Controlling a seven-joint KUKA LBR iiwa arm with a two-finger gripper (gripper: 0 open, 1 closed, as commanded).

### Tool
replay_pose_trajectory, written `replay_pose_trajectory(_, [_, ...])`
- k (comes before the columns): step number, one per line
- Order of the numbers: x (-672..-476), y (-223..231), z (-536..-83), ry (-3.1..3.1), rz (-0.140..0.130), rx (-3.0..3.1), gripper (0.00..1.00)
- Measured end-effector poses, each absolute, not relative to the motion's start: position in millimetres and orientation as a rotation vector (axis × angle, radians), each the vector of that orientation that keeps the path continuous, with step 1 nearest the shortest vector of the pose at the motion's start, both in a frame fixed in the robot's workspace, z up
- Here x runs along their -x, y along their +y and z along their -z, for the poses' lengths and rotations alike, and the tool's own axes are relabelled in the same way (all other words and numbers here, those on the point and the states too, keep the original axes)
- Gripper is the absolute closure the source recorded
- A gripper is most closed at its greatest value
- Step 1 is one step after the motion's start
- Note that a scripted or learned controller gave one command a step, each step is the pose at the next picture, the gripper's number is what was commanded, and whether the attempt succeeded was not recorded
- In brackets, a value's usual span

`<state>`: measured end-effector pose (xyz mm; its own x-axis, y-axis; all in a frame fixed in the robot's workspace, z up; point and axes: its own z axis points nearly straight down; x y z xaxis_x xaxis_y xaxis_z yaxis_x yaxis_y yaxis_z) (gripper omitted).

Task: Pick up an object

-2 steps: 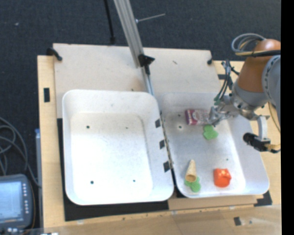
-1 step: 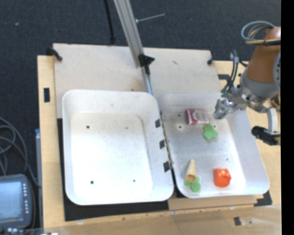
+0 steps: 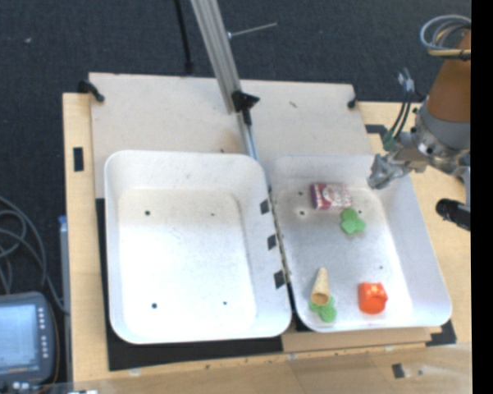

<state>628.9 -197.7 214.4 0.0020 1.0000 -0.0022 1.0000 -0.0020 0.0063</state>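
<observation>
Fingers (image 3: pixel 381 173), state unclear, hover by pink packet (image 3: pixel 330 195) above green piece (image 3: pixel 353 222).

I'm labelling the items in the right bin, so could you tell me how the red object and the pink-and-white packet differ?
The red object is a solid red-orange chunk; the pink-and-white packet is patterned, pink with white. The red object looks blocky and compact, while the packet is longer and lies on its side. The red object sits near the front of the right bin; the packet lies toward the back, closer to the gripper. Both rest on the bin floor, untouched.
</observation>
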Motion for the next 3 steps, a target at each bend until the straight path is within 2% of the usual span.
replay_pose_trajectory(3, [-576.4,-44.3,-226.6,2.229,-0.003,-2.215,1.00])
